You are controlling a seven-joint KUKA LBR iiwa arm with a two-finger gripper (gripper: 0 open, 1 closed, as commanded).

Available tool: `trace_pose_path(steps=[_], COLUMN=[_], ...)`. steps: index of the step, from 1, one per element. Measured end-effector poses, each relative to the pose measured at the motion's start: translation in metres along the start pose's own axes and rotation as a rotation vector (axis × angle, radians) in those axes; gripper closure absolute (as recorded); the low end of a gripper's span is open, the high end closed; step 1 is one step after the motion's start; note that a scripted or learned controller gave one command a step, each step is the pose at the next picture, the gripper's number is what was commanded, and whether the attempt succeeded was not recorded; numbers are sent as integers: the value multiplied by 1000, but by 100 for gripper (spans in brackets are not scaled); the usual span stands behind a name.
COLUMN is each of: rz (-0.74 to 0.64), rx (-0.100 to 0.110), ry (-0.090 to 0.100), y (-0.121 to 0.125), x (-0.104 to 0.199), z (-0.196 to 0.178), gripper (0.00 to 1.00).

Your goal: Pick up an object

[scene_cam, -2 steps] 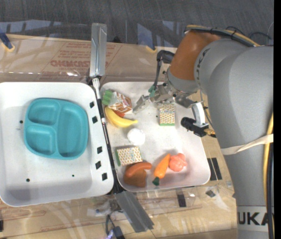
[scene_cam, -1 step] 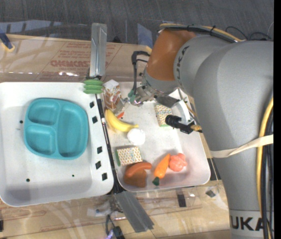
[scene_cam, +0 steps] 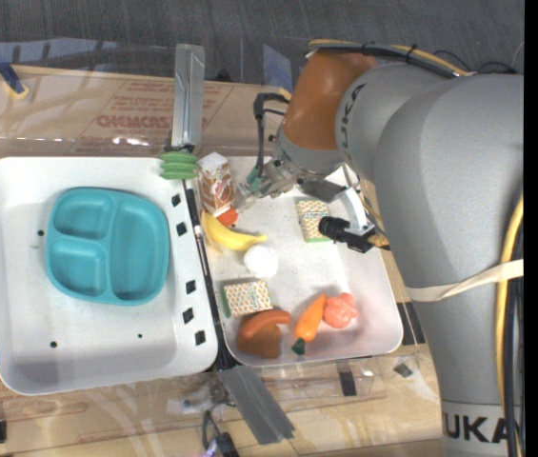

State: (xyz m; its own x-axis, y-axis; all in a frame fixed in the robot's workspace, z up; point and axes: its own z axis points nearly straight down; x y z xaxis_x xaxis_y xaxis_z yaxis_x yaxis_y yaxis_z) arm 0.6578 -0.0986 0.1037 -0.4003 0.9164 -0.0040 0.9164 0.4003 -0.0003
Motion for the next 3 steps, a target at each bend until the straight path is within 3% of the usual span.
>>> trace_pose_path(steps=[1,2,3], rz=[0,0,-2], rx=[0,0,-1], ry=[0,0,-2], y=[0,0,1], x=[0,0,0], z=[0,0,-10], gripper=[0,0,100])
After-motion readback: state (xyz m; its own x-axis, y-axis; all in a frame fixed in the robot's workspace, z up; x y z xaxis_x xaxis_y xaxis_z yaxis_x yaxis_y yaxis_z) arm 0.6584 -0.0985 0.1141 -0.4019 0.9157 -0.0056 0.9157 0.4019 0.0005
